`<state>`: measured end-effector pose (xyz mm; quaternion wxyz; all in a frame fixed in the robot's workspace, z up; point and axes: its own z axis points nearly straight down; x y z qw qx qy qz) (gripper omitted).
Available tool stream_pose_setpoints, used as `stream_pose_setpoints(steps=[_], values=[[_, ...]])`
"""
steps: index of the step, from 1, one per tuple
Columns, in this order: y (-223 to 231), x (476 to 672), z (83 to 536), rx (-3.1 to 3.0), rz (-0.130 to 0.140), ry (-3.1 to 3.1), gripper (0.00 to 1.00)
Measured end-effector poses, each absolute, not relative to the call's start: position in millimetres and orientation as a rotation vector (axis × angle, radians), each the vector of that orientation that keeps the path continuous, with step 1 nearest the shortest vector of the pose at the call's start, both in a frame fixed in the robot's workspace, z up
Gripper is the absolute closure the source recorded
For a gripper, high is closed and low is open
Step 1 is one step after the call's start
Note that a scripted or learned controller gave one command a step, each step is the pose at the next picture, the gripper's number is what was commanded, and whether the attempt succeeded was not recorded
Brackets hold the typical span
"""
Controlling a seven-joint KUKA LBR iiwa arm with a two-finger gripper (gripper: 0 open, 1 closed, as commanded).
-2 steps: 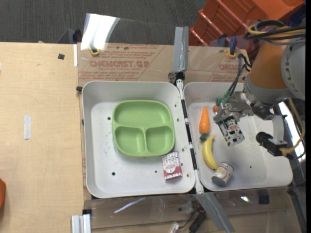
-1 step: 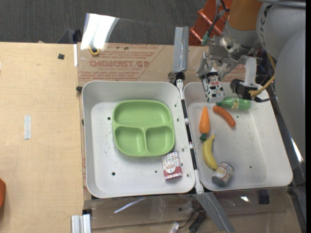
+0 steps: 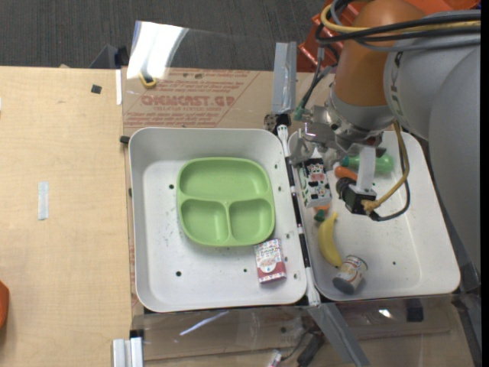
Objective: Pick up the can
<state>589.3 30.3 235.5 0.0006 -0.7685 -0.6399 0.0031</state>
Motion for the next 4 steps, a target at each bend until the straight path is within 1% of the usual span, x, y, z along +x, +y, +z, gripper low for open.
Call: stream_pose_setpoints(steps=[1, 2, 3, 4], values=[[96.4, 562.1, 189.3, -2.447, 0.011, -1.967, 1.0], [172.8, 485.6, 127.6, -2.453, 0.012, -1.961, 1.0], [227.6, 547.6, 218.1, -2.403, 0.01, -2.025, 1.0], [158.4, 609.2, 292.8, -2.503, 0.009, -1.901, 1.0]])
